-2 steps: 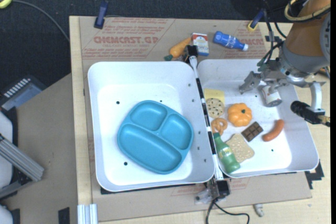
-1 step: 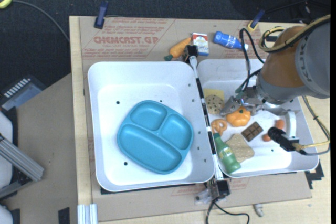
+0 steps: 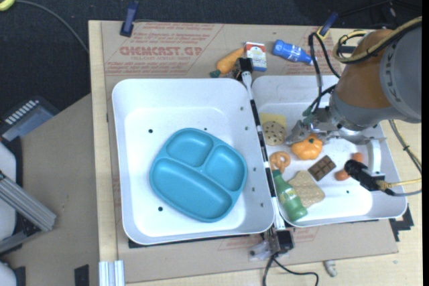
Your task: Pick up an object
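My gripper [image 3: 303, 132] hangs low over the middle of the right bin [image 3: 295, 92], at the end of the grey and orange arm coming in from the right. Right below it, touching or nearly so, lies an orange pumpkin-shaped toy [image 3: 308, 148]. Around it lie a holed cheese slice [image 3: 273, 129], a pretzel ring [image 3: 279, 161], a brown chocolate bar [image 3: 322, 167], a slice of bread [image 3: 309, 188], a green bottle [image 3: 289, 197] and a small red-orange piece [image 3: 342, 175]. Nothing is visibly lifted.
The left bin [image 3: 134, 104] holds a blue divided plate [image 3: 197, 174]. Behind the bins on the bench lie an orange carrot toy [image 3: 230, 61], a white and red carton [image 3: 255, 55] and a blue bottle [image 3: 292, 51]. A divider rail [image 3: 258, 137] separates the bins.
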Motion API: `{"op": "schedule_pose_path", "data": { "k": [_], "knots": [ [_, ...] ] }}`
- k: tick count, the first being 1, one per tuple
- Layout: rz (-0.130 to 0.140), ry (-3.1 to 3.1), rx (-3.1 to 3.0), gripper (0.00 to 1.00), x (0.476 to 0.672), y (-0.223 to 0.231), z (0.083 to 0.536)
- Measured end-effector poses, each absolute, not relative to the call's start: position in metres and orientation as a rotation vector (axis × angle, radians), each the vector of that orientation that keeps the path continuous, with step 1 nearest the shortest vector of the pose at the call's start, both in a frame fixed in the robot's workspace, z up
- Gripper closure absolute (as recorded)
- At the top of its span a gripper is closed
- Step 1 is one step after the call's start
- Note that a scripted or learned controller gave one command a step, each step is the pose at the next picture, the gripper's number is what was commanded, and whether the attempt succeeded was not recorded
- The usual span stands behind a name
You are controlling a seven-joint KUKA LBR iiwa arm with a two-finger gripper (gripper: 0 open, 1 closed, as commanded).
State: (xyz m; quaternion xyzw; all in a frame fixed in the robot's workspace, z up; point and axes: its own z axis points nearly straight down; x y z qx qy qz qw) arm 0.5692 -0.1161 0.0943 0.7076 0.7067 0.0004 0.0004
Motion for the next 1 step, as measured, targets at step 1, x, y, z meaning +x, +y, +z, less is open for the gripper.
{"op": "schedule_pose_path", "data": {
  "k": [1],
  "knots": [
    [0.004, 2.223, 2.219, 1.0, 0.5797, -0.0377, 0.1855]
  ]
}}
